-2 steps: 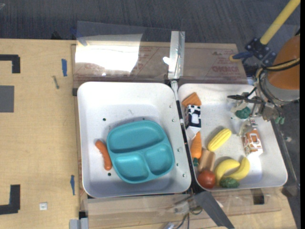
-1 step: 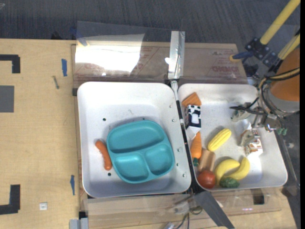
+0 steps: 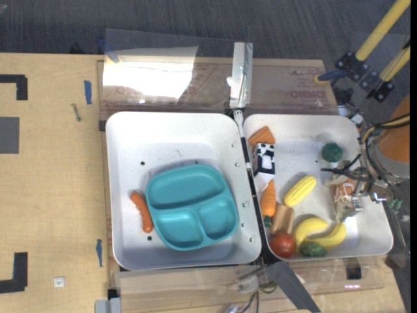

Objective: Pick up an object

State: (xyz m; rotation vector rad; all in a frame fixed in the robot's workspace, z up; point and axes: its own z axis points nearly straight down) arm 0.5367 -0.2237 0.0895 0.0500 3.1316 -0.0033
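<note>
Your gripper (image 3: 352, 197) hangs low over the right-hand side of the right bin (image 3: 381, 240), reaching in from the arm's side. Cables and metal parts clutter the wrist, so you cannot tell whether it is spread or pressed together, and nothing can be seen caught in it.

Directly under the pincer lies a small orange-and-white packet (image 3: 341, 191), partly hidden by it. That is the likeliest target. Judge it as light and thin, probably a crinkly wrapper that gives under pressure and slides on the smooth bin floor. Take it across its narrow width, low down, and expect it to skate away if one side touches first.

Just beside the pincer, toward the bin's near edge, sits the banana (image 3: 320, 232), with a small green vegetable (image 3: 313, 249) and a red tomato (image 3: 283, 244) further along. These look like toy food: light, stiff, rounded and slippery. The banana is best pinched across its middle, where the curve is narrowest.

Further out toward the divider between the bins, the corn cob (image 3: 299, 190) lies at a slant, clear of its neighbours. It is the easiest grip if you cross its short axis. The dark green ball (image 3: 332, 152), up toward the far edge from the pincer, will likely roll. Well apart, in the left bin (image 3: 124, 142), a teal divided plate (image 3: 192, 205) and an orange sausage (image 3: 141, 211) are out of easy reach.
</note>
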